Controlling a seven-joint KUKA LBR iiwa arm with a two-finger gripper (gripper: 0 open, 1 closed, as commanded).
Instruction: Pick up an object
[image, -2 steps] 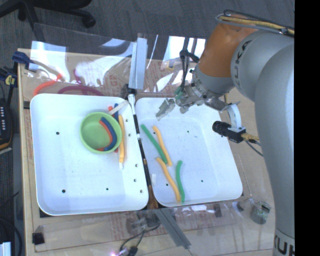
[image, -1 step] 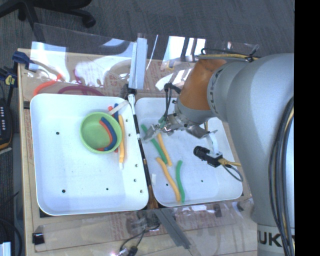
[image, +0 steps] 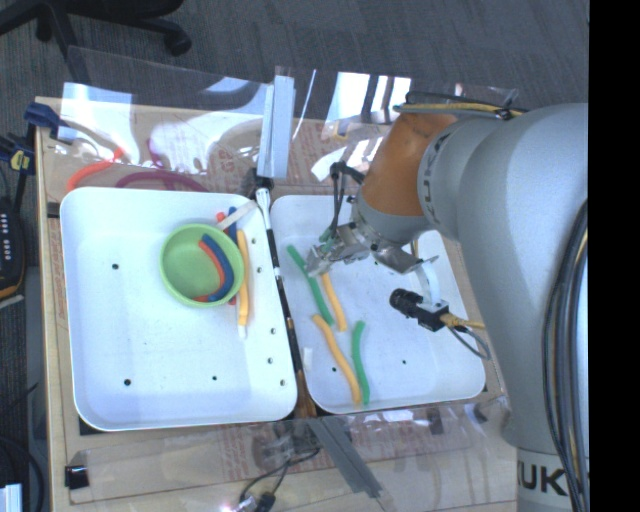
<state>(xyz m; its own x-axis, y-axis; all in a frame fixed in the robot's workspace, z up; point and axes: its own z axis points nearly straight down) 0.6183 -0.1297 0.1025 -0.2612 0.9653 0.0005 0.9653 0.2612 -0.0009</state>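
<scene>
Several thin strips lie in the right bin (image: 440, 375). A green strip (image: 308, 280) runs slantwise near the bin's left wall, with a short orange strip (image: 334, 302) beside it. Lower down a longer orange strip (image: 340, 358) lies next to a second green strip (image: 361, 362). My gripper (image: 322, 256) hangs low over the upper left part of this bin, right at the top ends of the first green strip and the short orange strip. The grey wrist and orange band (image: 400, 170) hide the bin's far right corner.
The left bin (image: 130, 340) holds a green bowl (image: 190, 268) with red and blue curved pieces inside, and an orange stick (image: 242, 290) leaning along its right side. A black part with a cable (image: 416, 306) sticks out over the right bin. A raised divider (image: 280, 300) separates the bins.
</scene>
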